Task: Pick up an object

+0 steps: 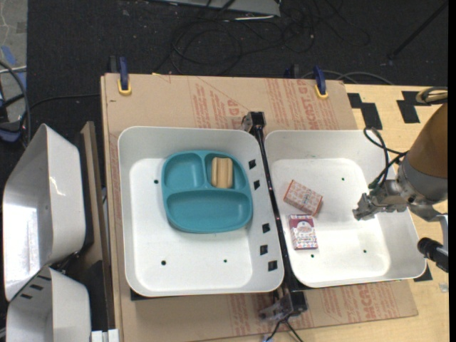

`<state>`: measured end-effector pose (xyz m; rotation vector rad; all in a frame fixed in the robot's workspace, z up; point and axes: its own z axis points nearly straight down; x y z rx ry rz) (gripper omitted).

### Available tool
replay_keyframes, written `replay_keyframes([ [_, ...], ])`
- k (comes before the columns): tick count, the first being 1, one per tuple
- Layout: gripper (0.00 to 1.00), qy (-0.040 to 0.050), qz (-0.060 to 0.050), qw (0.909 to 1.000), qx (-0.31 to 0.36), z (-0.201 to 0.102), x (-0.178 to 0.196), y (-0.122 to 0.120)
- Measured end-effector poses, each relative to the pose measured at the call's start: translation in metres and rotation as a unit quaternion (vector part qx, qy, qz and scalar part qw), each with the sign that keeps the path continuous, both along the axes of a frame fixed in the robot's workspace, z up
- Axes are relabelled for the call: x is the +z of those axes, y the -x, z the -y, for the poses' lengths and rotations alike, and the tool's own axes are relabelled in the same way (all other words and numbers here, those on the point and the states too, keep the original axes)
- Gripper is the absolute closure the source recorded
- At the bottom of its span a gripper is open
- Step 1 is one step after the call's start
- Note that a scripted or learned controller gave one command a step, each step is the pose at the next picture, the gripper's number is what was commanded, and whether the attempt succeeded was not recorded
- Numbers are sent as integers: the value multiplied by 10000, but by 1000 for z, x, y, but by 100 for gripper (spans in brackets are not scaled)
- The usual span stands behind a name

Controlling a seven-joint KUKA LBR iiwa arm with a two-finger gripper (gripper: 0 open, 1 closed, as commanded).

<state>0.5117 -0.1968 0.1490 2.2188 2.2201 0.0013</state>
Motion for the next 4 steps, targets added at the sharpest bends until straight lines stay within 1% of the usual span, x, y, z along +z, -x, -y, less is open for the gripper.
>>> replay_keyframes([
  [1,100,5,14,10000,15,0,62,-6],
  [2,100,6,16,10000,21,-2,118,-17],
  [3,100,-5,-11,10000,27,-48,106,-36],
  [4,100,-5,-9,10000,29,-101,110,-45],
])
